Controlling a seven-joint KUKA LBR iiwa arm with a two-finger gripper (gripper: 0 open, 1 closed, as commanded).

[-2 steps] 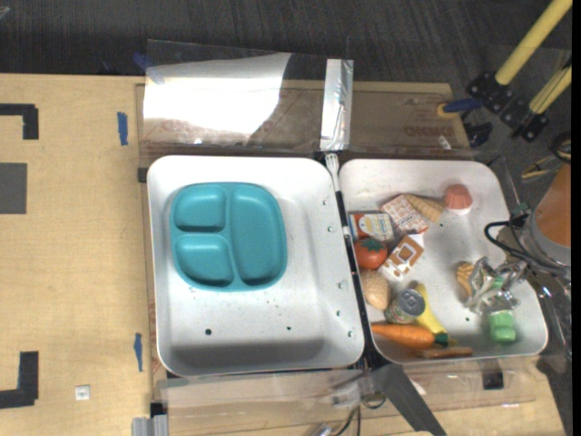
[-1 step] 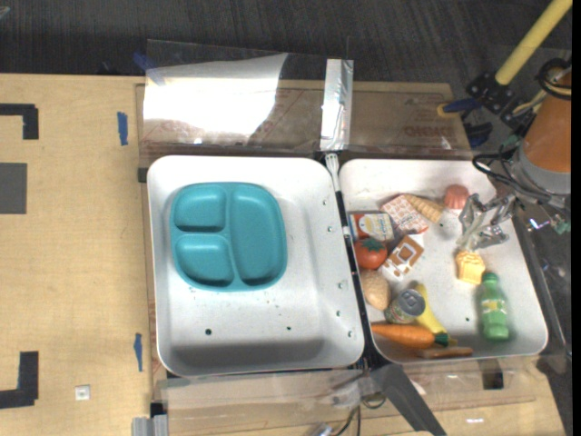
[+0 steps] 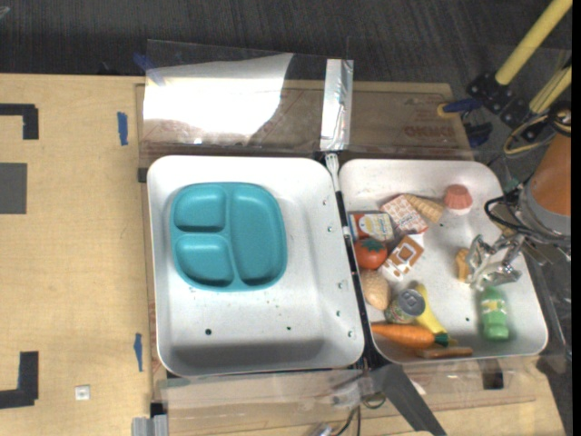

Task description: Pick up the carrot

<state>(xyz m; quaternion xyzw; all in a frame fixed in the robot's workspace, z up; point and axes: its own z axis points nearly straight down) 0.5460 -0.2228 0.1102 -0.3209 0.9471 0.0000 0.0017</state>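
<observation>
My claw [image 3: 493,263] low in right bin [image 3: 531,334], by right wall; cannot tell its state. Carrot [image 3: 402,335] lies flat at near edge, well apart from claw, touching yellow banana [image 3: 430,322], can [image 3: 408,303] just behind. Risk: crowded neighbours, bin wall close, so I may snag banana or nudge carrot away.

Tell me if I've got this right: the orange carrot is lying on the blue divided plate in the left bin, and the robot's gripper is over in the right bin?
Not quite. The camera view shows the carrot lying in the right bin, along its near edge, not on the blue divided plate. That plate sits in the left bin. The gripper is indeed over the right bin.
</observation>
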